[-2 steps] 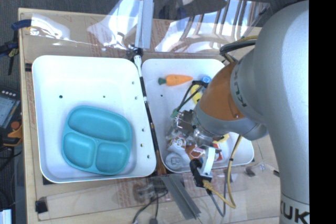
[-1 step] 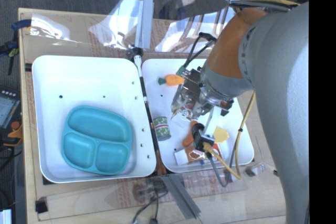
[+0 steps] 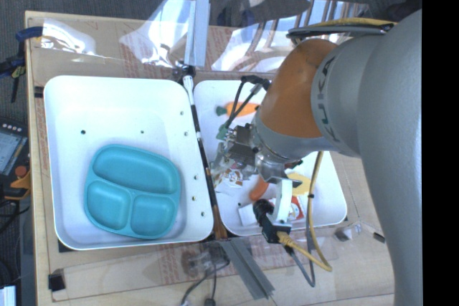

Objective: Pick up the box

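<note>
Reaches in from the right as a bulky grey arm (image 3: 373,82) with an orange band, bent down over the right bin (image 3: 326,201), presumably for the box lying there. Leaves the left bin (image 3: 107,93) alone, with a teal divided plate (image 3: 133,190) lying flat in its near half (no part of this task, by the look of it).

Hangs the gripper (image 3: 240,154) low over the left part of the right bin, close to the wall between the two bins. Cannot tell whether spread or pressed together, being tucked under the wrist.

Seems aimed at a small printed box (image 3: 231,175) just beneath, lying among clutter. Cannot tell whether touching it or just above. Shares that bin with an orange piece (image 3: 240,110) farther back, near the far wall.

Shows pale lettering on the arm's casing, "KU" at best. Print on the box too small to read.
</note>
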Robot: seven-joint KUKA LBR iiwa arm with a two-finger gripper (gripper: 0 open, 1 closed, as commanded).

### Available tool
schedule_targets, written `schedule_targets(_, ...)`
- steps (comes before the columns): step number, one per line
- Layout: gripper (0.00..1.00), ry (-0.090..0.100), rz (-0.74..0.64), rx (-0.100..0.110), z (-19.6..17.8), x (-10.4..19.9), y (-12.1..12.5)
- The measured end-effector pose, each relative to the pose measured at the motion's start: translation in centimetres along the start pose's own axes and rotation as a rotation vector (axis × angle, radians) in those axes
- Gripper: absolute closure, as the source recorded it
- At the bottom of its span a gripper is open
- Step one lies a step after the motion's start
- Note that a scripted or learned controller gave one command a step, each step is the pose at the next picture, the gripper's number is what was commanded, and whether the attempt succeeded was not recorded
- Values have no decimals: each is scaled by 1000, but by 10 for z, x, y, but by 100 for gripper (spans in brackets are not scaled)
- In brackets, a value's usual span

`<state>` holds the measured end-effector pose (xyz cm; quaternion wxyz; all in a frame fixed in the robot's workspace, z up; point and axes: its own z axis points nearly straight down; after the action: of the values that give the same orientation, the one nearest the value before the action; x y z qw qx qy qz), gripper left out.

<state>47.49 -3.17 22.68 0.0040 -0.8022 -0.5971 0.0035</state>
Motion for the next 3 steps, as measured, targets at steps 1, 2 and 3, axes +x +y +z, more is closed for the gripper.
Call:
schedule_targets(1, 100, 0, -141, -2, 37, -41, 13)
schedule_targets(2, 100, -1, -264, -5, -10, 33, -9)
schedule_targets(3, 100, -3, -463, -2, 6, 105, -31)
